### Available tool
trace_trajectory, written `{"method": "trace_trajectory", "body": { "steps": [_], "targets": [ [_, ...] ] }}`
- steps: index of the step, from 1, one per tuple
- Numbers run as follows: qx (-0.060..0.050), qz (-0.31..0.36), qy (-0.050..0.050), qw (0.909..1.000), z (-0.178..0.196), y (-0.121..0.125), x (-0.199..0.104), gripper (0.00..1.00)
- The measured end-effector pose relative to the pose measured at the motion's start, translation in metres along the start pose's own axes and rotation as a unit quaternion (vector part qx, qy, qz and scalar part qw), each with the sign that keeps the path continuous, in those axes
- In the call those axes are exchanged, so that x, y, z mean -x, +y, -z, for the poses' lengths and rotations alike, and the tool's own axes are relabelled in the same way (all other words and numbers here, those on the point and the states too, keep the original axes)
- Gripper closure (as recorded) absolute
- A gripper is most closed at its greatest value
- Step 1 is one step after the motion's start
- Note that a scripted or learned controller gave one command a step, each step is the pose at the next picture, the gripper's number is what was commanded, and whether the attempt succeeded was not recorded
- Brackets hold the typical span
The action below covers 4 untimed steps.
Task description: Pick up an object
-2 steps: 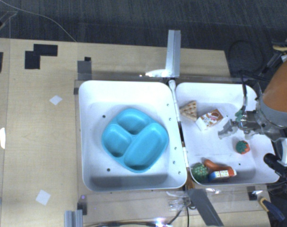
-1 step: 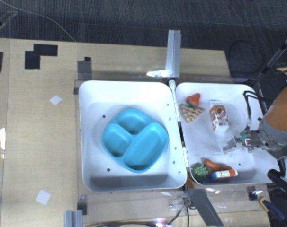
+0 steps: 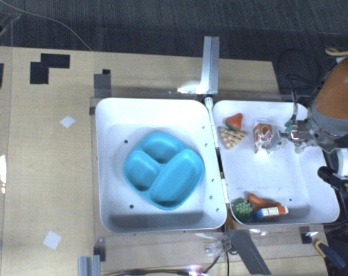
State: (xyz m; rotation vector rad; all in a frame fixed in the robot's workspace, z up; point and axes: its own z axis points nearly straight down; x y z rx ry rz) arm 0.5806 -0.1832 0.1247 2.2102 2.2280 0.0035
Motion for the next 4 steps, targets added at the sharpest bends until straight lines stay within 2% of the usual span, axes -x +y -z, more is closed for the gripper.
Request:
{"method": "trace_trajectory", "body": {
  "steps": [1,2,3,4],
  "targets": [
    [-0.010,-0.038,0.001,0.9992,-0.039,0.063,0.001,0.00],
    [-0.020,0.062,-0.001,0.9979,-0.039,0.080,-0.016,0.00],
    [-0.013,0.140,0.005,0.9901,-0.039,0.084,0.024,0.00],
    [-0.010,0.156,-0.005,0.9877,-0.035,0.084,-0.059,0.00]
  ]
}}
